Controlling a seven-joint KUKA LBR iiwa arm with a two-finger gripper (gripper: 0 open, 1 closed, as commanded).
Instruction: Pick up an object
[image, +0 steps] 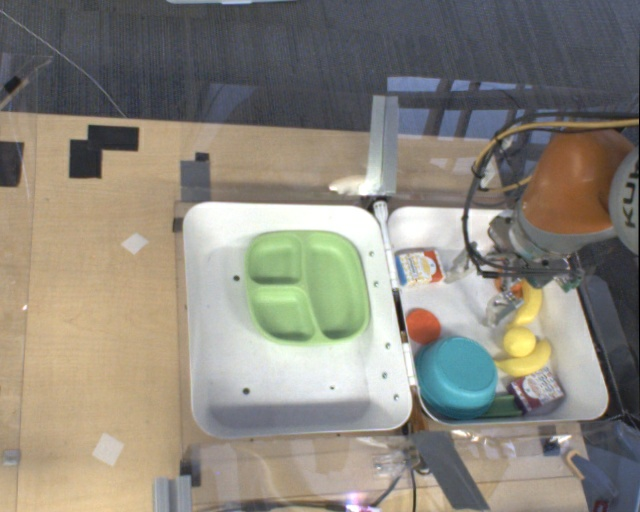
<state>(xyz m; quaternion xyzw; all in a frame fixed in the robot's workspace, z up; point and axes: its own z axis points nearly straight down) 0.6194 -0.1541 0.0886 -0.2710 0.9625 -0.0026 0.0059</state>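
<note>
The right bin (590, 400) holds several objects. A small white carton with a red and blue label (418, 267) lies near its back left. An orange ball (424, 325) sits beside a blue bowl (457, 376). A yellow lemon (519, 342) and a banana (530, 360) lie right of the bowl, with a dark purple packet (540, 390) in front. My gripper (508, 296) hangs low over the bin, just above the lemon, with a yellow and orange item (527, 303) beside its fingers. The wrist hides the fingertips.
The left bin (215, 390) holds a green three-compartment plate (305, 286). A metal post (381, 150) rises behind the divide between the bins. Black cables (480, 215) loop beside the orange-banded wrist (570, 185).
</note>
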